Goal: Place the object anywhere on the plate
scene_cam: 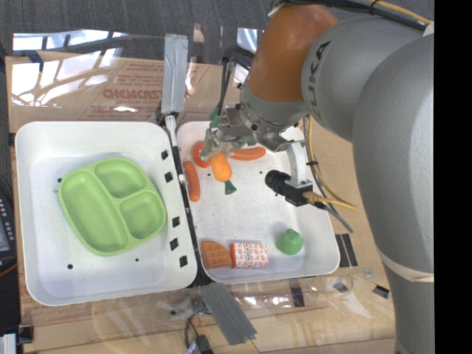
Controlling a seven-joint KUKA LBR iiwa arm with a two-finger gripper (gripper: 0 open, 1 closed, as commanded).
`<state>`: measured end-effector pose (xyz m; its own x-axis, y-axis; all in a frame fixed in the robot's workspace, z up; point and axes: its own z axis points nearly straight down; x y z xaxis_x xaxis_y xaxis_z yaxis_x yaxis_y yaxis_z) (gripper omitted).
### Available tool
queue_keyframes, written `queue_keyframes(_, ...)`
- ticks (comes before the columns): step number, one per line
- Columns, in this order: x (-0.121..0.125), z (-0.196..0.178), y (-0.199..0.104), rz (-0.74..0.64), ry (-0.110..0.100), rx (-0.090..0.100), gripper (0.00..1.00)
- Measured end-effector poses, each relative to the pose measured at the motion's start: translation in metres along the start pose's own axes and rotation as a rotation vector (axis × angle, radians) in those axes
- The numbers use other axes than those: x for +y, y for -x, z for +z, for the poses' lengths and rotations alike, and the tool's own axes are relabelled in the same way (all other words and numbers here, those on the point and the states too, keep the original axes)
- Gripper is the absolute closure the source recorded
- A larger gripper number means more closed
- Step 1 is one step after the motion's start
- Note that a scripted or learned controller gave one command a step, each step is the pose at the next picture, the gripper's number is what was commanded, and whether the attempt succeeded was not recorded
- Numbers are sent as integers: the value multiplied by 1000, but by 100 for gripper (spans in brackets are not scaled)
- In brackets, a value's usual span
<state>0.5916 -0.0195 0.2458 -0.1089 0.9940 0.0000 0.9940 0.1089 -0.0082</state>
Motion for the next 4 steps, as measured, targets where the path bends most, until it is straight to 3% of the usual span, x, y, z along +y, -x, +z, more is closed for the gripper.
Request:
queue_keyframes(1, -21, 40, -63, -32, -2, -1, 100)
queue_keyframes(2, -51, 24, -54, -59, 0, 0, 100)
queue_keyframes(3, 34, -4, -162, 57, 1, -2, 100)
queue_keyframes(4, 34, -4, -161, 58, 1, -3, 0)
